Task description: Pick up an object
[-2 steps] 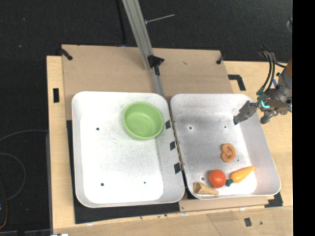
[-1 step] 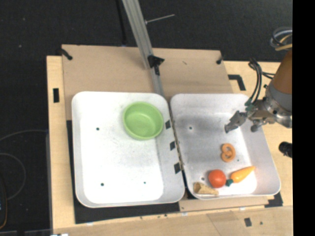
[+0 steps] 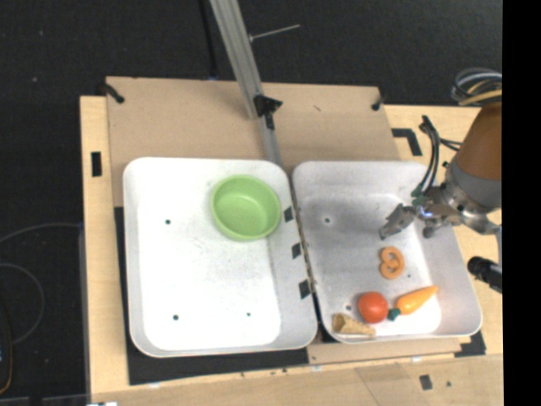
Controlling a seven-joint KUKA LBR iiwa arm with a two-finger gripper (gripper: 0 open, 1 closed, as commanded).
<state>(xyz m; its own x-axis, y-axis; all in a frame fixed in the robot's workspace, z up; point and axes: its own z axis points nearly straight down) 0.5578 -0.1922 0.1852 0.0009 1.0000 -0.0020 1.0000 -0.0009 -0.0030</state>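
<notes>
Two bins: side by side on the bench, left bin (image 3: 152, 311) and right bin (image 3: 338, 193), both shallow and white, rims nearly touching down the middle.
Gripper: (image 3: 412, 219) hanging over the right bin's upper right area, reaching in from the right edge — grey wrist, orange band above it.
Grip state: fingers (image 3: 394, 223) look spread apart, pointing left and slightly down, with only bare white bin floor between them — nothing held.
Pretzel: (image 3: 390, 263) small orange-brown twist, just below the gripper and a touch to its left, lying flat on the bin floor, apart from the fingertips.
Carrot: (image 3: 417, 299) orange, further below the gripper, lying at a slant near the right bin's lower right corner, its lower left end beside the tomato.
Tomato: (image 3: 372, 307) red and round, below and left of the gripper, just beside the carrot's lower end; whether touching, hard to tell.
Cracker: (image 3: 352, 326) pale tan piece, furthest below the gripper, against the right bin's bottom rim, just under and left of the tomato.
Green bowl: (image 3: 246, 207) well off to the gripper's left, upright in the left bin's upper right part, open side up.
Metal pole: (image 3: 239, 49) slanting up from between the bins toward the top edge.
</notes>
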